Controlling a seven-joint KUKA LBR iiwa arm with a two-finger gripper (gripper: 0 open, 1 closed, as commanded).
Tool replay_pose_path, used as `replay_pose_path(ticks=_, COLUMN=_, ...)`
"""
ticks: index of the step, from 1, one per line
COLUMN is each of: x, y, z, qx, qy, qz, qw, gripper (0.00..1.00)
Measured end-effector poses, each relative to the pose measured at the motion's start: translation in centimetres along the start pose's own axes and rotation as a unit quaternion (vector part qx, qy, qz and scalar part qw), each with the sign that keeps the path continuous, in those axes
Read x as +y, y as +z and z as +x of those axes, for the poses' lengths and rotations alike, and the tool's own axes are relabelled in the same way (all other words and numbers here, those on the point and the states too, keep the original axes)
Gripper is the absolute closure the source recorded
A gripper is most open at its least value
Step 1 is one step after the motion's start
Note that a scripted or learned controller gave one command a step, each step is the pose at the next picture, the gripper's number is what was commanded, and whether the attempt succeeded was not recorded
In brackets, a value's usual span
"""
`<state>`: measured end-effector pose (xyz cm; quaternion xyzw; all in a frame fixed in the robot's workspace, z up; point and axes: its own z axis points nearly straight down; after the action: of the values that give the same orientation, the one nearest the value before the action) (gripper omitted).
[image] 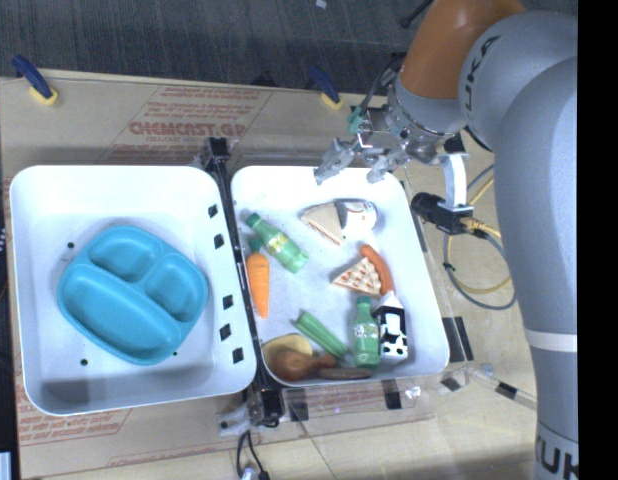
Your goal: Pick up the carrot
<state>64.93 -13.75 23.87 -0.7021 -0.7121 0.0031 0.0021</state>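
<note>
Camera view, starting from the near edge at the bottom of the frame: the right-hand shallow white plastic bin [421, 268] holds a brown and yellow rounded toy piece [294, 360] in its lower corner, with a small green bottle with a label [365, 334] and a black-and-white cow-patterned carton [393, 332] just beside it, and a flat green stick-shaped piece [320, 332] lying slantwise next to them. Further up sits a triangular pizza-slice toy [355, 279] touching a small orange-red sausage-shaped piece [377, 265]. The orange toy carrot [258, 282] lies lengthwise along the left wall of this bin, close to the divider, its tip pointing down the frame, with a clear green plastic bottle [278, 245] tilted just above and to its right. Nearer the top of the bin rest a tan wedge-shaped sandwich toy [324, 223] and a white rounded piece [357, 212] touching it. The left-hand shallow white bin [29, 298] carries a light blue divided plastic plate [133, 294]. Both bins stand on a table covered in brown printed cardboard [179, 118], held by blue clamps at its far edge. At the upper right the grey arm with its orange band hangs over the far rim of the right bin, and the tool [354, 162] has its fingers spread apart, gripping nothing, well apart from the carrot.
</note>
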Motion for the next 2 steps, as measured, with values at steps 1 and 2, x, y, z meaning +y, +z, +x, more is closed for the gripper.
replay_pose_path(ticks=1, x=-5.5, y=9.2, z=4.6, qx=0.001, qy=0.003, qz=0.005, qw=1.0000, gripper=0.00)
replay_pose_path(ticks=2, x=-5.7, y=14.8, z=4.6, qx=-0.001, qy=0.047, qz=0.000, qw=0.9989, gripper=0.00)
